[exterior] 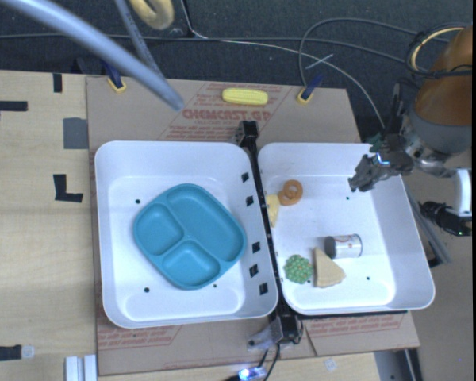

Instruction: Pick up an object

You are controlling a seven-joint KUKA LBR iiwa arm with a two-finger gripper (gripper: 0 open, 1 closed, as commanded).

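Red printed lettering on the brown cardboard sheet [214, 117] under the bins, at 12 o'clock of the left white bin [111, 213], is too blurred to read. The dark two-finger gripper [363, 177] hangs over the right white bin [404, 236] at its 2 o'clock corner, holding nothing visible; whether its fingers are apart cannot be told. The small silver metal can [345, 246] lies at 5 o'clock, with a tan wedge-shaped piece [328, 271] and green round knobbly ball [298, 269] beside it

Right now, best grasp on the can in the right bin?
Grip the can across its round body, coming straight down. It seems to lie on its side, long axis left-right, so close the fingers front-to-back. The wedge touches its near-left side; stay toward the right end.
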